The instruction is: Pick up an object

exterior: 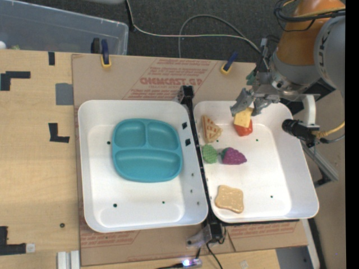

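My gripper [247, 110] hangs over the back of the right bin [280, 206]. Its fingers are closed on the top of a yellow block [243, 119], which tilts between them. Right under the block lies a red-orange piece [244, 130] on the bin floor. Also in the right bin are a waffle-patterned wedge [211, 129], a green piece [209, 153], a purple grape bunch [234, 156] and a slice of toast [230, 199].
A teal divided plate [147, 150] lies in the left bin [95, 206]. The divider rim between the bins [196, 167] runs just left of the wedge. A black fitting [300, 129] on the arm overhangs the right bin's far right rim.
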You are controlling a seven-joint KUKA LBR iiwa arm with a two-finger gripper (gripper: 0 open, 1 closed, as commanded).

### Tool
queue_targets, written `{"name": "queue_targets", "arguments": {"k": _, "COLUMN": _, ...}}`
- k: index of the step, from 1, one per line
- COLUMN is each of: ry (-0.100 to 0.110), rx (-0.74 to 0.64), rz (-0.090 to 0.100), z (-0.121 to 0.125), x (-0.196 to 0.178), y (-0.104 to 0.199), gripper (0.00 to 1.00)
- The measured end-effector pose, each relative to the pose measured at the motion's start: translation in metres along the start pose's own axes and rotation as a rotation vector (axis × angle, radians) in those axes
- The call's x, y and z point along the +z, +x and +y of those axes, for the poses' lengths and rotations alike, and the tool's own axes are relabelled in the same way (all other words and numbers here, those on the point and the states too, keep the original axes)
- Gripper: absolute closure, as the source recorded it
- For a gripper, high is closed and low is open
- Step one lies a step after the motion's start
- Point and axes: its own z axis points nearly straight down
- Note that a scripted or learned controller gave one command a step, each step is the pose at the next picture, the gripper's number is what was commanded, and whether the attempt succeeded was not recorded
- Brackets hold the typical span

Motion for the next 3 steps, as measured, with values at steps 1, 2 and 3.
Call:
{"name": "queue_targets", "arguments": {"k": 1, "ry": 0.003, "rx": -0.001, "rz": 0.001, "z": -0.008, "x": 0.013, "y": 0.059, "gripper": 1.0}}
{"name": "queue_targets", "arguments": {"k": 2, "ry": 0.002, "rx": -0.002, "rz": 0.001, "z": -0.011, "x": 0.012, "y": 0.123, "gripper": 1.0}}
{"name": "queue_targets", "arguments": {"k": 3, "ry": 0.001, "rx": -0.002, "rz": 0.0, "z": -0.01, "x": 0.008, "y": 0.183, "gripper": 1.0}}
